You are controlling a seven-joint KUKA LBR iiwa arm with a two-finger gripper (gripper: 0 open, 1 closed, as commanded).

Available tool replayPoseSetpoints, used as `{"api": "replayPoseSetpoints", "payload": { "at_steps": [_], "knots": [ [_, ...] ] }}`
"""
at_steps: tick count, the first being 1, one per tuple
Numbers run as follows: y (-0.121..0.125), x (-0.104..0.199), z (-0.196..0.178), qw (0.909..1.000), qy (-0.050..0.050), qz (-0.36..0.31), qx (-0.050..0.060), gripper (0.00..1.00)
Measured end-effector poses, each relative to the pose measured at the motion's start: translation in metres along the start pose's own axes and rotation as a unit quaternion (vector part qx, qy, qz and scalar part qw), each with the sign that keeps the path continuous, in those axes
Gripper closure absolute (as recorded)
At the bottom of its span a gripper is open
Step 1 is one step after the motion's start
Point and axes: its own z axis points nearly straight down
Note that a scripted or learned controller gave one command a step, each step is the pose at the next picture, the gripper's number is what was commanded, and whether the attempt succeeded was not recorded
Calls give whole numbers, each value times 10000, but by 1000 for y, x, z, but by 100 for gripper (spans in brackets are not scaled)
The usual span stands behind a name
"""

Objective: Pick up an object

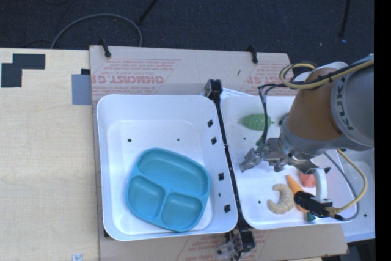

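Observation:
My gripper (pixel 252 160) hangs low over the middle of the right bin (pixel 256 216), its metal fingers pointing left toward the divider. I see nothing between them. A green leafy toy (pixel 255 121) lies at the back of that bin, above the gripper. Near the front lie a pale curved shrimp-like piece (pixel 281 200), an orange carrot-like piece (pixel 297 187) and a small red and white item (pixel 308 180), all to the right of and below the gripper.
The left bin (pixel 116 131) bears a blue divided plate (pixel 167 187) at its front. A black divider bar (pixel 223 156) runs between the bins. The arm's orange band and grey body cover the right bin's right part.

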Motion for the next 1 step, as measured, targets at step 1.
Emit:
{"api": "replayPoseSetpoints", "payload": {
  "at_steps": [1],
  "knots": [
    [1, -2, -13, 10000, -3, 36, -13, 100]
  ]
}}
